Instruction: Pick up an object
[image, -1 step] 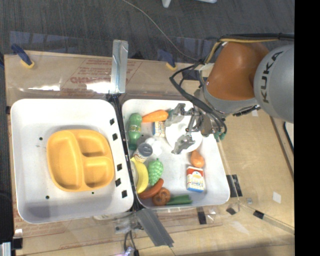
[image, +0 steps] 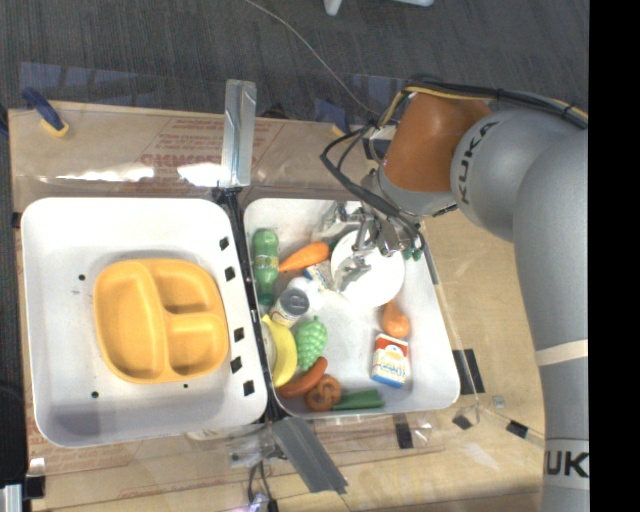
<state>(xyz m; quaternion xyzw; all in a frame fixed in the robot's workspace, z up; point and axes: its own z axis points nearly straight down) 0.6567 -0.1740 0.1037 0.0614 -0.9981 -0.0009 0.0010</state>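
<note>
The right bin (image: 436, 330) holds several toy foods. A white round plate (image: 382, 282) lies in its upper middle, and my gripper (image: 352, 262) hangs over the plate's left part, under the orange wrist band (image: 425, 140). An orange carrot (image: 303, 258) and a green bottle (image: 264, 256) lie just left of the gripper. Below them are a small silver-topped can (image: 294, 301), a banana (image: 283, 352) and green grapes (image: 311, 340). An orange ball (image: 396, 322) and a small carton (image: 391, 361) sit lower right. I see nothing held.
The left bin (image: 60, 230) carries a yellow divided tray (image: 160, 320). A red sausage (image: 303, 379), a brown-orange piece (image: 322, 396) and a green stick (image: 358, 400) line the right bin's front wall. The grey arm (image: 530, 200) covers the right side.
</note>
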